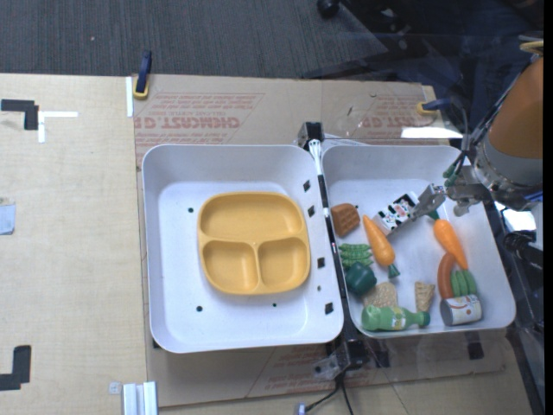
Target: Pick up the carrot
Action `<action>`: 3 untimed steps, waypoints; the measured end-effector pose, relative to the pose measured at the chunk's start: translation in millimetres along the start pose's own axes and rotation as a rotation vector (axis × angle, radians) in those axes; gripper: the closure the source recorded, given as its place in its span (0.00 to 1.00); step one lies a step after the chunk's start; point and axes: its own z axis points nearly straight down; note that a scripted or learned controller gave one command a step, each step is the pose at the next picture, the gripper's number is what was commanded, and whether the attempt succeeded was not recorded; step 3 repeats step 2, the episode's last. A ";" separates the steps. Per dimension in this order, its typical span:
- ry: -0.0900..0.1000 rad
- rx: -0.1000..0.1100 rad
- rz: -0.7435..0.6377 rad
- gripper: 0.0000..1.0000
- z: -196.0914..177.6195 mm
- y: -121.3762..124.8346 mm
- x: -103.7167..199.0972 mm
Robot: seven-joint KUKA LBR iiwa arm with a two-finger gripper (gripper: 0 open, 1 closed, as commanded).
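Carrot (378,241) in right bin (494,258), left of centre, lying flat; long axis diagonal, narrow tip toward far-left, green leafy end toward near-right. Second carrot (450,243) near bin's right wall, same slant, tip just below end effector (453,194), apart from it. End effector low over far-right part of bin; open or closed, cannot tell; nothing seen held. Between the two carrots, black-and-white patterned carton (400,211), markings too small to read. Near edge: green bottle (393,319) on its side, small can (462,309) with red-and-white label, writing unreadable. Left bin (164,258) with yellow divided plate (254,241). Cardboard sheet (199,118) on worktop (65,258) under bins, red print upside down, only partly legible, possibly "CHEMCAST GP".
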 end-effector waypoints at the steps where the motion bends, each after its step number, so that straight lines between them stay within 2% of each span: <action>1: 0.008 0.000 0.038 0.00 77.4 2.5 -37.9; 2: 0.004 -0.001 0.042 1.00 67.7 2.9 -39.6; 3: 0.004 -0.001 0.042 1.00 67.7 2.9 -39.6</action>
